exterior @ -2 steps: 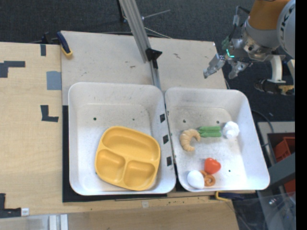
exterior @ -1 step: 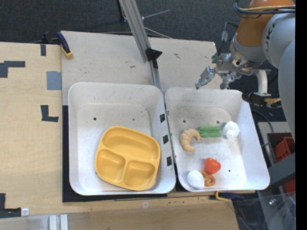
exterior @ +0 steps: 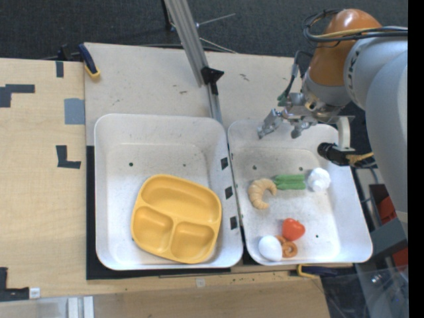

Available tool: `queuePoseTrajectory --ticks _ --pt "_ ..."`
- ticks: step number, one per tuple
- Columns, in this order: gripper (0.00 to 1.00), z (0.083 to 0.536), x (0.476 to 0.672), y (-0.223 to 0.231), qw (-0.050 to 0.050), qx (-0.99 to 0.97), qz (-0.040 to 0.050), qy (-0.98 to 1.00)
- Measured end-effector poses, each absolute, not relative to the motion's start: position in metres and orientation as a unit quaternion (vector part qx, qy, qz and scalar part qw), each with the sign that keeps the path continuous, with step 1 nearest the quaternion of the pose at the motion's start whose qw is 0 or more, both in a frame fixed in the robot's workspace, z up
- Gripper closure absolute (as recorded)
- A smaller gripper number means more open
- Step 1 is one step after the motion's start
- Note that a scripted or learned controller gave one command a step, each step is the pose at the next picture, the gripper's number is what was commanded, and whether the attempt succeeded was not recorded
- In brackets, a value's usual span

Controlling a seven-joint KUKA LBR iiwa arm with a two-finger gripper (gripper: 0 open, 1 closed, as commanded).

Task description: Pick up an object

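White egg (exterior: 269,247) at bin's near edge, well apart from spread, unladen claw (exterior: 281,128).

Two bins sit side by side on the tabletop (exterior: 40,131). The left bin (exterior: 109,177) holds a divided tray (exterior: 176,218) toward its near side. The right bin (exterior: 351,234) holds five items: a croissant (exterior: 262,192) at centre left, a cylinder (exterior: 289,182) just right of it, and a ball (exterior: 318,179) touching the cylinder's right end. Nearer the front lie an egg (exterior: 269,247), a pretzel (exterior: 288,247) touching it on the right, and a pepper (exterior: 293,229) just behind these. The gripper (exterior: 283,128) hangs over the right bin's far rim. A slanted rail (exterior: 189,42) crosses the tabletop behind the bins.
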State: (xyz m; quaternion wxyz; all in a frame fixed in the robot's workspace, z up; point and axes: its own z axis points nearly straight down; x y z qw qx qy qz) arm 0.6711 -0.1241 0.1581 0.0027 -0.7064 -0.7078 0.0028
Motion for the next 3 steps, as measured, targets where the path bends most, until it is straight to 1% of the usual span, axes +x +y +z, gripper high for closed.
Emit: queuePoseTrajectory --ticks 1,2,3 --pt "0.00 0.093 0.665 -0.124 0.003 -0.707 0.0032 -0.708" --pt "1.00 0.108 0.668 -0.124 0.001 -0.706 0.0010 -0.708" --pt "1.00 0.170 0.663 -0.125 -0.002 -0.707 -0.0016 -0.708"
